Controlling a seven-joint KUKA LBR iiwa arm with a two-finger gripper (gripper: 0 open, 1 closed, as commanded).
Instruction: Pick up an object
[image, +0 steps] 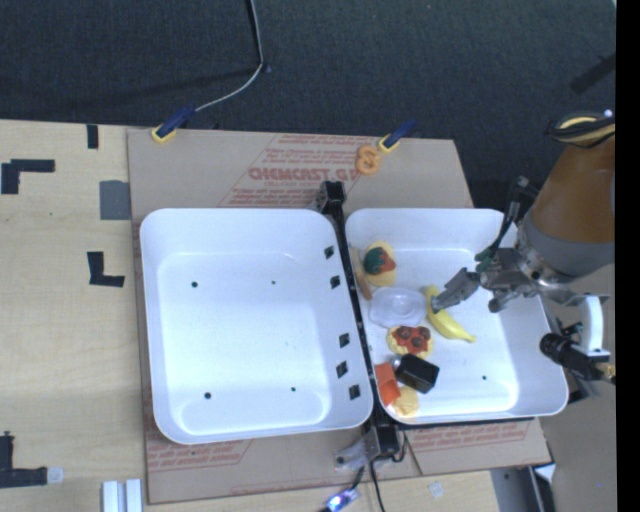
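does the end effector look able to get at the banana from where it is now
Probably yes. The end effector hovers right by the banana in the right bin, nothing lies on the banana, and its right side faces bare bin floor.

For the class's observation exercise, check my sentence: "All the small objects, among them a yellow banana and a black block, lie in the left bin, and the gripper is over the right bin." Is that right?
Not quite. The camera view shows the objects in the right bin, not the left bin: the banana and the black block lie there. The gripper is over the right bin, as stated.
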